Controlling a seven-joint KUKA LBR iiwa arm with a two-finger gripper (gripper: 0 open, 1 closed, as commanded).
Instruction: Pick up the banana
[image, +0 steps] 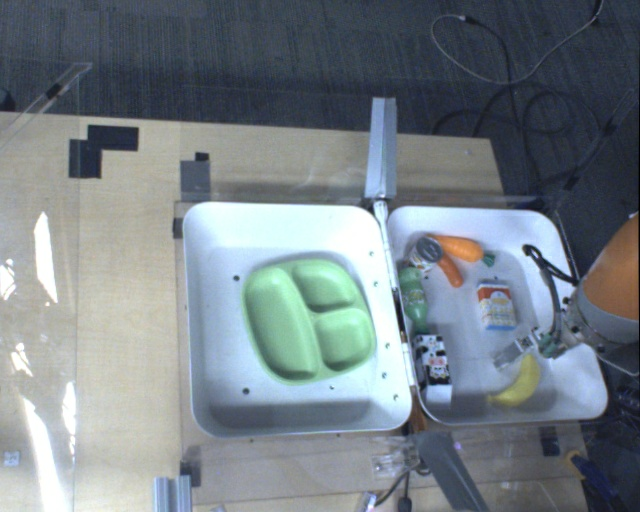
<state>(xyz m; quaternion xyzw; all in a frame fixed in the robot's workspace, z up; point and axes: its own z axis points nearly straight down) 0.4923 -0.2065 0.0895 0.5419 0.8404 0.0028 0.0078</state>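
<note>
Leftmost, the left white bin (200, 330) is sitting on the tabletop (100, 300), carrying a green divided tray (308, 318) at its middle. Just beside it, the right white bin (585, 400) is holding a green packet (412, 292) and a small black-and-white carton (431, 358) along its left wall, a carrot (457, 253) near its far edge, and a small white-and-red carton (497, 305) near its middle. The banana (519, 382) is lying near the bin's near right corner. The gripper (538, 343) is hovering just beside the banana's upper end, reaching in from the bin's right edge; whether its fingers are apart or closed, I cannot tell.
</note>
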